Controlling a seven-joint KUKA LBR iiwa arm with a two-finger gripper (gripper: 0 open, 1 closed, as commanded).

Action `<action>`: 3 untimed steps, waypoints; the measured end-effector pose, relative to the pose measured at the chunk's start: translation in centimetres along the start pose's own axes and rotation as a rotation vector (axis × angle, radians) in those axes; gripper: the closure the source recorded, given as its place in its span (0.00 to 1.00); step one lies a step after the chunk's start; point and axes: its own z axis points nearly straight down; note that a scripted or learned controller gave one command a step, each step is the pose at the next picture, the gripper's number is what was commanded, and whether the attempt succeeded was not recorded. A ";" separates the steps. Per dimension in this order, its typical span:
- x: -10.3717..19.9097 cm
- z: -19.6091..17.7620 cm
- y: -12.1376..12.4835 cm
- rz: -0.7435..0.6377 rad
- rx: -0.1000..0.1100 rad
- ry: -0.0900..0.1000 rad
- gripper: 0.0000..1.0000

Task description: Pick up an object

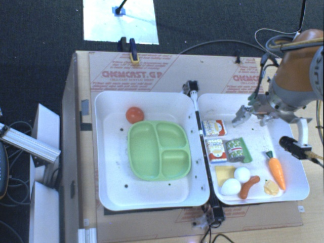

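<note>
Toy food, including a carrot (pixel 276 172) and two eggs (pixel 236 181), fills the right bin (pixel 304 186) while the gripper (pixel 242 115) hovers above it, fingers spread, holding nothing.

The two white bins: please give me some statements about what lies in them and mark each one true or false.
1. The green divided plate lies in the left bin. True.
2. The red tomato sits on the plate. False: it lies on the bin floor beside the plate's far corner.
3. The carrot lies in the right bin. True.
4. The gripper holds the carrot. False: it hangs over the right bin's far part, apart from the carrot.
5. The sausage lies in the left bin. False: it lies in the right bin.
</note>
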 end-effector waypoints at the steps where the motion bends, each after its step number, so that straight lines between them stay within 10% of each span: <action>1: 0.8 10.9 7.7 -0.001 0.002 0.001 0.00; 2: 3.5 10.7 8.2 -0.002 -0.001 0.001 0.00; 3: 3.4 9.6 8.3 -0.005 -0.004 -0.001 1.00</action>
